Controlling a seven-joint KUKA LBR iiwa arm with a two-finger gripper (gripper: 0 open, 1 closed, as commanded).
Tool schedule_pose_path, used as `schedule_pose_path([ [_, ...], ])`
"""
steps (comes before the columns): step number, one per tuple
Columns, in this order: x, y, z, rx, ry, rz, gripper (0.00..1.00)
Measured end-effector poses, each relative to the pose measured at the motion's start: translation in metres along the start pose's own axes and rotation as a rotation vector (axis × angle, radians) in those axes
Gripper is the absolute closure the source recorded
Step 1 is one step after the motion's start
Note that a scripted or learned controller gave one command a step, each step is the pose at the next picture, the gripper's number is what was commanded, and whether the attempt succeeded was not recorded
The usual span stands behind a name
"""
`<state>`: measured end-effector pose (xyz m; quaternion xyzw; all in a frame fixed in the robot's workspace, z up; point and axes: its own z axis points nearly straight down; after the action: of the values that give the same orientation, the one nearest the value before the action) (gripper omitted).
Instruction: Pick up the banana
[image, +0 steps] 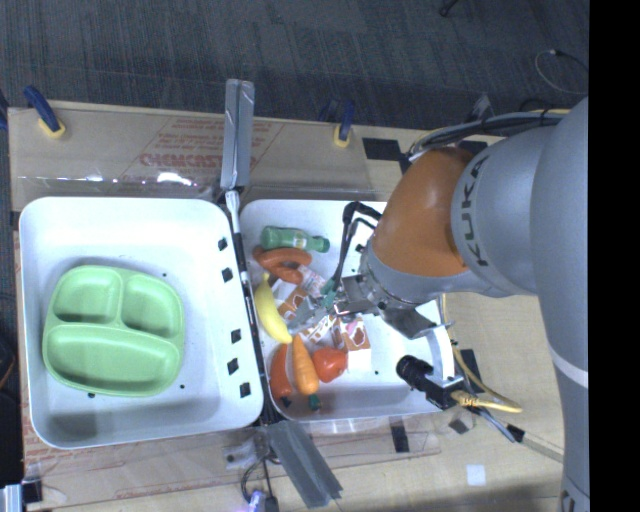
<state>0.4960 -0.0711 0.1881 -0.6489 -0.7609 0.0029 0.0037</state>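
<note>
- The bench (120, 150) is covered in brown cardboard with red printing. Two blue clamps (45, 112) pin it along the far edge, and dark carpet lies beyond.
- Two shallow white bins sit side by side, the left bin (40, 230) and the right bin (375, 395). A grey metal bar (237, 130) runs over the seam between them at the far side.
- One green divided plate (112, 328) with three compartments lies flat in the left bin.
- The one banana (268, 312) lies in the right bin, along its left wall and about midway from far to near.
- Just beyond the banana are one red-orange sausage-like toy (283, 264) and one green bottle (293, 240) lying on its side.
- On the banana's near side are one carrot (304, 368) and one red rounded toy (331, 362) touching the carrot's right. A darker orange piece (281, 375) sits against the carrot's left.
- The arm's orange band (425, 225) hangs over the right half of that bin.
- The gripper (322, 303) is down among the clutter just right of the banana. From here I cannot tell whether it is apart or together, or whether it has anything.
</note>
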Motion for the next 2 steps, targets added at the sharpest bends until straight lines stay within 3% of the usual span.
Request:
schedule_pose_path([
  [1,-0.041,0.060,-0.042,-0.002,-0.001,0.193,0.00],
  [2,0.007,0.080,-0.009,0.003,0.001,0.341,0.00],
])
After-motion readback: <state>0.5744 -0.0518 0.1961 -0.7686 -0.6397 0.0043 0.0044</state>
